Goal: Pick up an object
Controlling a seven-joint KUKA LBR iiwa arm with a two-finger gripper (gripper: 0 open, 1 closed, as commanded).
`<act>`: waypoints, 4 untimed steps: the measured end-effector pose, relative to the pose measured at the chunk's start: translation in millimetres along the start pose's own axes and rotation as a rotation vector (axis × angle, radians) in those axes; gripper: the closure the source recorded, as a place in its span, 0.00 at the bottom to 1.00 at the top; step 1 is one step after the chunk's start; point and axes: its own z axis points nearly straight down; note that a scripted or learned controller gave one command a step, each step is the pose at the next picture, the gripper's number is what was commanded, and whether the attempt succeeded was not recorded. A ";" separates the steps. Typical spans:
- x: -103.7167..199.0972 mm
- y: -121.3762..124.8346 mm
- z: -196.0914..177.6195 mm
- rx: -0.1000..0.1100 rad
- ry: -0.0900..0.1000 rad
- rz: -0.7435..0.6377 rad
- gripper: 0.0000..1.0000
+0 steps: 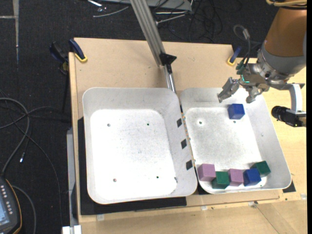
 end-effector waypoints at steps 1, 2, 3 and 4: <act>-0.2 0.0 -0.1 0.000 0.000 0.001 0.00; -22.4 13.7 -12.0 -0.004 -0.002 0.003 0.00; -86.4 -8.2 84.1 0.008 0.000 0.008 0.00; -116.0 56.2 195.4 0.002 0.002 -0.001 0.00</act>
